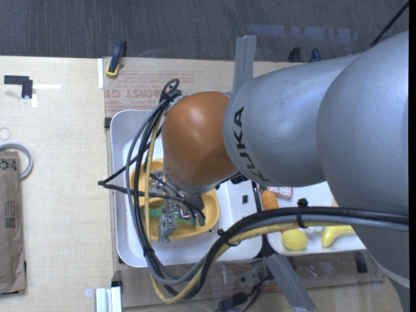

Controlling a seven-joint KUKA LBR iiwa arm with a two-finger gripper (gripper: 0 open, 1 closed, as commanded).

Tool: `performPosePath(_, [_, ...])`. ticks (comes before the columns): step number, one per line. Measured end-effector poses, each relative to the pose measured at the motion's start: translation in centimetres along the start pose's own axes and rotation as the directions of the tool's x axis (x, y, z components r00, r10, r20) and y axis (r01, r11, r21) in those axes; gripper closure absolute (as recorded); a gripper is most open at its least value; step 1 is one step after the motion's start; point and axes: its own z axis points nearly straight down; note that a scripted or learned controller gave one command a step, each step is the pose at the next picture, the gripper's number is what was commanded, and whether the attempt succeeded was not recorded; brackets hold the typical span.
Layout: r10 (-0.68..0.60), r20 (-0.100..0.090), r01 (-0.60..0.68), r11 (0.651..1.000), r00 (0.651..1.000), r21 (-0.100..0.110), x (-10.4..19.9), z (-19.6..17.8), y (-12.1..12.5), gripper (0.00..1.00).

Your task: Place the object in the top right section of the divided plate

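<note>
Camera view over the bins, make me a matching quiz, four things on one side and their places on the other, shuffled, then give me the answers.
Things:
1. yellow plate
2. banana
3. lemon
4. clamp

Places:
A. on the bench's far edge, above the left bin
B. in the right bin, just left of the banana
C. in the left bin, under the arm's wrist
D. in the right bin, nearest the view's right

Pairs: 1-C, 2-D, 3-B, 4-A
</note>
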Motion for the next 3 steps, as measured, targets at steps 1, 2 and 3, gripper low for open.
performPosePath(1, [-0.281,0.002,0.281,0.96,0.96,-0.001,-4.3,-0.4,-0.6,0.0])
performPosePath(2, [-0.48,0.004,0.48,0.878,0.878,0.001,-10.1,-7.7,-7.9,0.0])
performPosePath(3, [-0.602,0.002,0.602,0.799,0.799,-0.001,-9.3,0.1,-1.1,0.0])
